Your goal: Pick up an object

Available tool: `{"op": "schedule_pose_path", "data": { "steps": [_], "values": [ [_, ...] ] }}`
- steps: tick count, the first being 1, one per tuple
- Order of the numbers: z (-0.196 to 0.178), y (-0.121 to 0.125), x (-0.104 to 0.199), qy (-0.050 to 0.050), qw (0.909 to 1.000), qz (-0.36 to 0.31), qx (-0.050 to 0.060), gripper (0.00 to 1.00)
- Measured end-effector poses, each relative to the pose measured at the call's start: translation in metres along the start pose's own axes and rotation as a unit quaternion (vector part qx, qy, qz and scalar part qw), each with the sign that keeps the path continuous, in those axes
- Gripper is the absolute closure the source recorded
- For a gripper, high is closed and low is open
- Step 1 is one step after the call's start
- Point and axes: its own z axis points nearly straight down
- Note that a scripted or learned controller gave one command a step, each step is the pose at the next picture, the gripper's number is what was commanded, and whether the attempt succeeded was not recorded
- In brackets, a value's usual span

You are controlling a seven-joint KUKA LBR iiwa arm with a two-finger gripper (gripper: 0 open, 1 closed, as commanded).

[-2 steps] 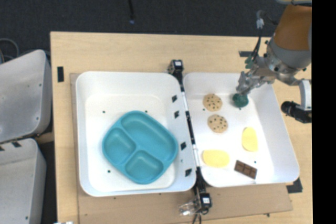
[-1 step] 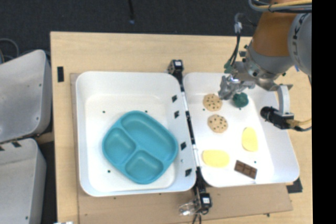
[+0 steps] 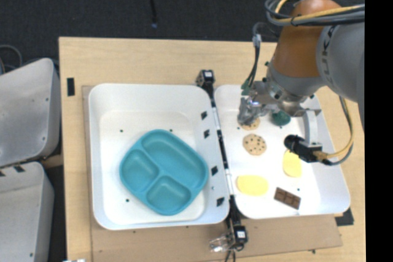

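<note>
Camera view, looking down at a slant.

Counter [image 3: 73, 58]: pale wood, carrying two shallow white bins side by side, on a dark floor.

Left bin [image 3: 107, 107]: holds one blue divided plate [image 3: 163, 172] with three compartments, lying flat toward the bin's near half.

Right bin [image 3: 334, 190]: holds the small items listed below.
- Round cookie [image 3: 254, 144], tan with dark chips, lying flat near the bin's middle.
- Yellow oval piece [image 3: 252, 184], flat, nearer the front edge, below the cookie.
- Second yellow piece [image 3: 292, 164], to the right of the cookie, just beside a black fitting.
- Brown chocolate bar [image 3: 287, 197], small and rectangular, near the front, right of the yellow oval piece.
- Teal object [image 3: 281, 117], partly hidden under the arm, toward the back of the bin.
- Small tan item [image 3: 250, 124], directly beneath the gripper; whether they touch cannot be told.

Arm [image 3: 304, 46]: grey with an orange band, reaching in from the right over the back half of the right bin, cables looping over its top.

Gripper [image 3: 249, 112]: pointing down at the back left part of the right bin, just above the cookie; whether it is spread or closed cannot be told, and nothing is seen between its tips.

Black fitting [image 3: 301, 147]: on a cable, lying over the right bin.
</note>
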Motion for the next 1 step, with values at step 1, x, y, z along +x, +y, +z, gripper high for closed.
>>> {"op": "schedule_pose_path", "data": {
  "steps": [1],
  "values": [
    [0.0049, -0.0090, 0.0522, 0.000, 1.0000, -0.001, 0.000, 1.00]
  ]
}}
